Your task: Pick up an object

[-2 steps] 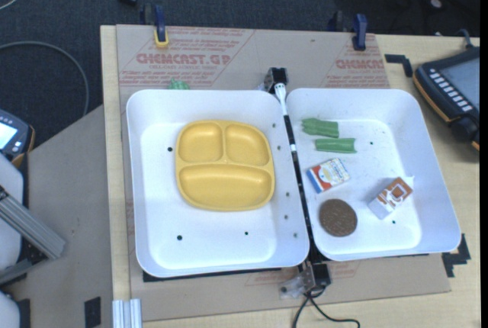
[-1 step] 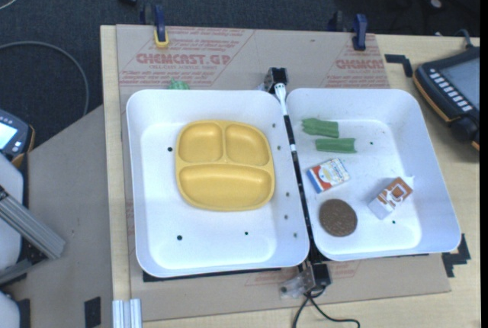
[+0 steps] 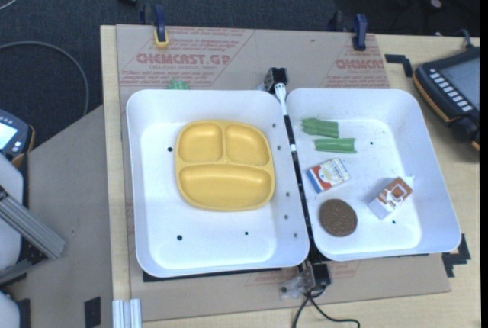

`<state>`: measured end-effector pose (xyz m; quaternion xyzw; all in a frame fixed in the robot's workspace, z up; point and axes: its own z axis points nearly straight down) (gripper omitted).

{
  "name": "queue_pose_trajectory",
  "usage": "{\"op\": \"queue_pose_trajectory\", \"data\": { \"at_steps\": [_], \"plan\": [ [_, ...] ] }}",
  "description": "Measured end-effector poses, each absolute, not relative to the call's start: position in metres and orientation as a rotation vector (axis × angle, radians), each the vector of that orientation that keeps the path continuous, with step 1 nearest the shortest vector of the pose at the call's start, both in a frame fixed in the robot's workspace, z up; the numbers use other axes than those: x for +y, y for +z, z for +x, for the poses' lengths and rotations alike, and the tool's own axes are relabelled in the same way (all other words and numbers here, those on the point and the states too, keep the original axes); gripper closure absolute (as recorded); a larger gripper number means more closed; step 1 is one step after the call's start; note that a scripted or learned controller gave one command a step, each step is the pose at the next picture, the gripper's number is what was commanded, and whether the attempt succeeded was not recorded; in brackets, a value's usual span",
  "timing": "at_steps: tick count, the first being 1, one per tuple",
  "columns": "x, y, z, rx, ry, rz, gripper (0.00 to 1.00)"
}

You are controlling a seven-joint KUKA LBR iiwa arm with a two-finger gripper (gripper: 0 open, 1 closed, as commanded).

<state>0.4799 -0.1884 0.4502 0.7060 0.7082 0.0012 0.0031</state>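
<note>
Nothing's getting picked yet: the beans (image 3: 328, 135), carton (image 3: 329, 175), cookie (image 3: 337, 217) and small box (image 3: 390, 197) are all sitting loose in the right bin (image 3: 427, 132). The whole grab is looking undone, and I can't tell what the fingers are doing.

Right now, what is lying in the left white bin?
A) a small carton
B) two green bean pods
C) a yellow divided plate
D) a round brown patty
C: the yellow divided plate sits alone in the left white bin, while the green pods, brown patty and small cartons all lie in the right bin.
</note>
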Motion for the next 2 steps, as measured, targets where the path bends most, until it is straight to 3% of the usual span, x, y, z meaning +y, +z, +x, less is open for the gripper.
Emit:
{"op": "queue_pose_trajectory", "data": {
  "at_steps": [1, 2],
  "plan": [
    [-0.220, 0.409, 0.479, 2.220, -0.002, 2.226, 1.00],
    [-0.187, 0.476, 0.480, 2.220, 0.005, 2.212, 1.00]
  ]
}}
